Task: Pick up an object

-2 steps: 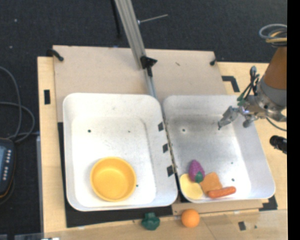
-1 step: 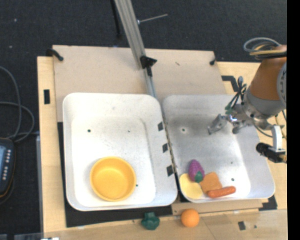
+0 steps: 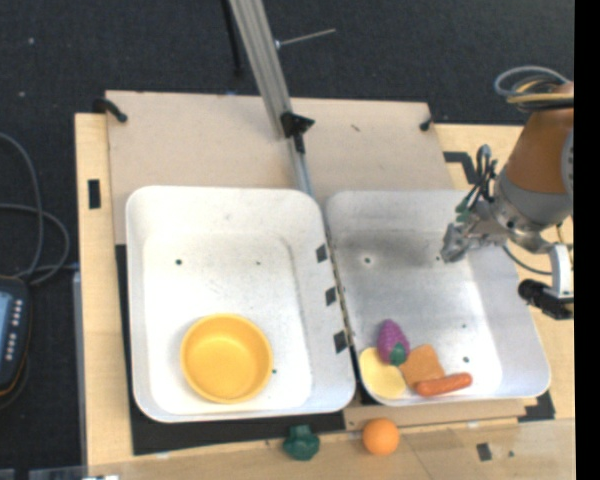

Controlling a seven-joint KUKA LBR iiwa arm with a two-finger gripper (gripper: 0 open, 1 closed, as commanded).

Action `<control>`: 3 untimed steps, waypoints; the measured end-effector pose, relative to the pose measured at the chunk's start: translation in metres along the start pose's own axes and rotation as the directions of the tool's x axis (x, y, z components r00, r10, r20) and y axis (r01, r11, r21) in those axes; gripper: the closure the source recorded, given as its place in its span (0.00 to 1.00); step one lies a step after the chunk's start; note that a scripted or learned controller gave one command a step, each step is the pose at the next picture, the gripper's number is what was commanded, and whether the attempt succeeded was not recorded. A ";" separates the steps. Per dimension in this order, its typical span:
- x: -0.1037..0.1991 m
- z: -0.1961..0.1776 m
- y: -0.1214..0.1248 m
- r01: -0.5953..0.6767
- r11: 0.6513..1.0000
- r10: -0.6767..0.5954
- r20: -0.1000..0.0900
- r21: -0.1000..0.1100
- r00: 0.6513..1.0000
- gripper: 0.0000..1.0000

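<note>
Objects for picking sit clustered in the right bin's (image 3: 500,368) near corner: purple piece (image 3: 390,339), orange block (image 3: 421,364), red-orange carrot-like piece (image 3: 445,385), pale yellow disc (image 3: 380,376). Gripper (image 3: 454,244) hangs above that bin's far right part, well apart from the cluster; nothing visible in it, aperture not discernible. Yellow bowl (image 3: 226,357) in left bin (image 3: 220,238).

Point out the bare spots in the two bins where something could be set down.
In the left bin, the whole upper half above the yellow bowl lies bare. In the right bin, the floor between the gripper and the front corner is bare. That corner is crowded: purple toy, orange block, carrot and a pale yellow piece.
</note>
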State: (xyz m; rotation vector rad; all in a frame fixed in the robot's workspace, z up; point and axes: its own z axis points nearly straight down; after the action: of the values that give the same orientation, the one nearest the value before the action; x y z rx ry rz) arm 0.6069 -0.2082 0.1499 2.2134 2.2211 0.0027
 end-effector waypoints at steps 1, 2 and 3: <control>-0.009 -0.048 0.001 -0.004 1.000 0.004 0.000 -0.001 1.000 1.00; -0.016 -0.108 -0.003 -0.005 1.000 0.005 0.001 -0.003 1.000 1.00; -0.017 -0.122 -0.002 0.000 1.000 0.000 -0.002 0.001 1.000 1.00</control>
State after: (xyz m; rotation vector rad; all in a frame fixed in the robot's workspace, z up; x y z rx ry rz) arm 0.6042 -0.2248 0.2718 2.2148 2.2222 0.0035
